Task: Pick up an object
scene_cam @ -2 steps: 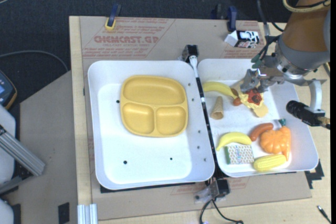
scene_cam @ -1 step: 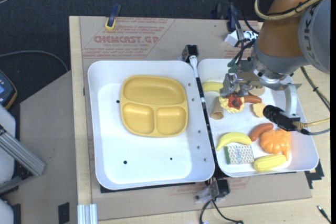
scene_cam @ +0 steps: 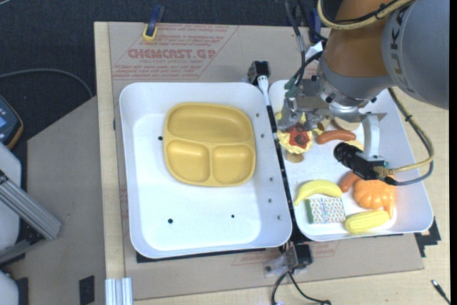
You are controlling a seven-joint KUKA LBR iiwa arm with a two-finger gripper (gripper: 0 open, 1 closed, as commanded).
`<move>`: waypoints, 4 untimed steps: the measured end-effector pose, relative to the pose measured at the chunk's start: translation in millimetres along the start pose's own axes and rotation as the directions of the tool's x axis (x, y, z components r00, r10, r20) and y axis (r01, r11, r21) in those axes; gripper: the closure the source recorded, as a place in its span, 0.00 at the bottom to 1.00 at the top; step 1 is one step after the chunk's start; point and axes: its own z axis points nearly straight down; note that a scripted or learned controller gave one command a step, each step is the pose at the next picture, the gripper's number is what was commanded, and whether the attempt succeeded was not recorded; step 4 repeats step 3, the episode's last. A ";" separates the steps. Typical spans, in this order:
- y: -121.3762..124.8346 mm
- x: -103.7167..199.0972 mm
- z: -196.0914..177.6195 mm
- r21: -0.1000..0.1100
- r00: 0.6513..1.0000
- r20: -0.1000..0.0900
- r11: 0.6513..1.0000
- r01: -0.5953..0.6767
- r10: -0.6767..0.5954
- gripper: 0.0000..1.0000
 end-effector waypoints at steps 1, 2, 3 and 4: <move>-13.4 57.7 8.0 0.005 1.000 0.000 1.000 -0.001 0.001 1.00; -1.4 56.7 15.1 0.001 1.000 0.003 1.000 -0.004 0.004 1.00; 3.7 51.3 -1.4 -0.002 1.000 0.002 1.000 -0.006 0.006 1.00; 3.7 51.3 -1.4 -0.002 1.000 0.002 1.000 -0.006 0.006 1.00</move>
